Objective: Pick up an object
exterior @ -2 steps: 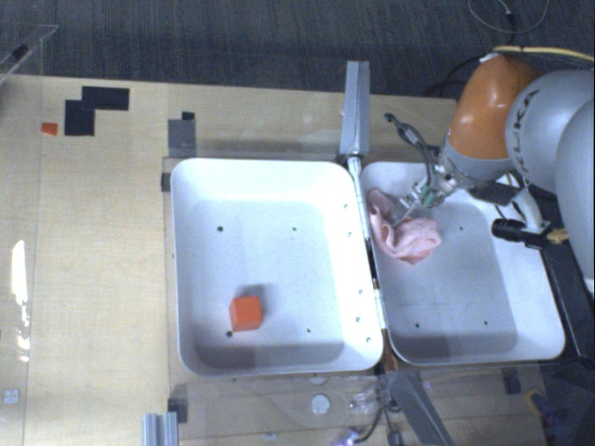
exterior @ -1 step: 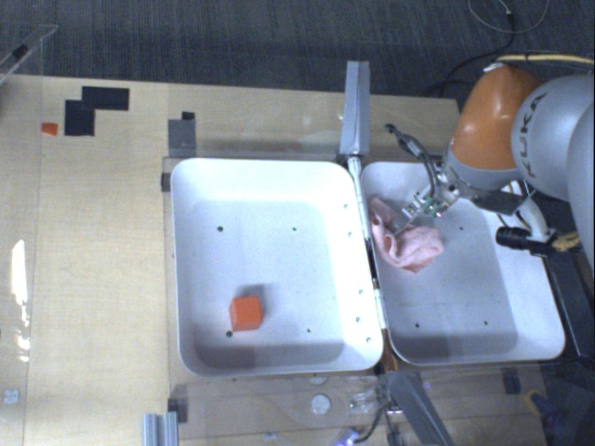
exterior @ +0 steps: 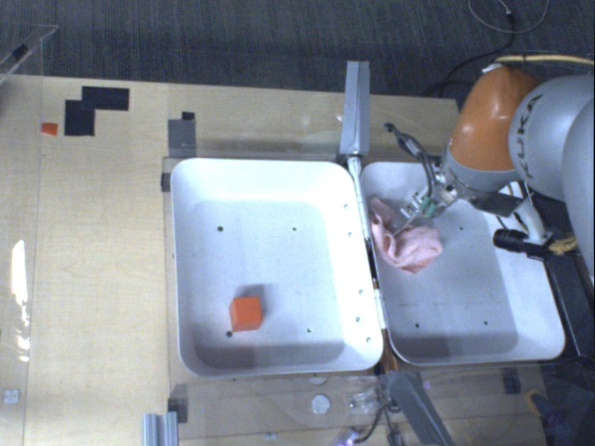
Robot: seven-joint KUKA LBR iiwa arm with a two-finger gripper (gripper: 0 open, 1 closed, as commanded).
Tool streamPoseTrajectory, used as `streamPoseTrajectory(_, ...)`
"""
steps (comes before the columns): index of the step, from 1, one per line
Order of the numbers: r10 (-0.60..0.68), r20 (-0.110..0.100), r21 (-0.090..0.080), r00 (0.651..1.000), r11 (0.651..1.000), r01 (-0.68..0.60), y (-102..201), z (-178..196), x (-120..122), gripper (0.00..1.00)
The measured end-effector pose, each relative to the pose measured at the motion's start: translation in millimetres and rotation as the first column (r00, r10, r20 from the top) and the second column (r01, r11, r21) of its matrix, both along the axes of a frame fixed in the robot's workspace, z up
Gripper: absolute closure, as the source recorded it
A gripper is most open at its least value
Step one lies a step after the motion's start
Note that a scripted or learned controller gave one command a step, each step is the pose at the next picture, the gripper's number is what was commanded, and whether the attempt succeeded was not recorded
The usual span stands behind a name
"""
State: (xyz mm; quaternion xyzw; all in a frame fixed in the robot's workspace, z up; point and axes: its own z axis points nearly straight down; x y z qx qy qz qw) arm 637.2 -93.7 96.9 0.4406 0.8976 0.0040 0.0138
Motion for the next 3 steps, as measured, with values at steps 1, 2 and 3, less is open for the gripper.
streamPoseTrajectory(1,-0.089,0.003,0.002,0.996,0.996,0.089,2.2,0.1,-8.2,0.00)
streamPoseTrajectory(2,-0.198,-0.015,0.006,0.980,0.980,0.198,-7.0,62.8,-16.9,0.00)
streamPoseTrajectory(3,-0.193,-0.003,0.006,0.981,0.981,0.193,-6.0,75.4,-13.8,1.00)
